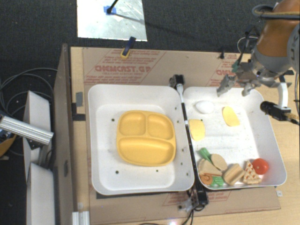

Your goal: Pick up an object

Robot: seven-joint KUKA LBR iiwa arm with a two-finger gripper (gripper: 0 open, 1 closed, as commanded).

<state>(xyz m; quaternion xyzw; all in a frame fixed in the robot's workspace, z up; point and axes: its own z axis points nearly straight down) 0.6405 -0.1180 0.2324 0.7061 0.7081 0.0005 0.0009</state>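
Observation:
My gripper [236,87] hovers over the far edge of the right bin [269,139], open, with nothing between its fingers. Just below it in that bin lie a white egg-shaped piece [204,107] and a yellow slice [230,116]. A second yellow slice [197,129] rests against the bin's left wall. Piled in the near corner are a green vegetable [205,153], a tan bread piece [233,173], a pizza wedge [251,172] and a red tomato [260,166].
The left bin [103,125] holds a yellow divided plate [145,138]. A black clamp [177,81] sits at the far end of the wall between the bins. Cardboard lies under both bins.

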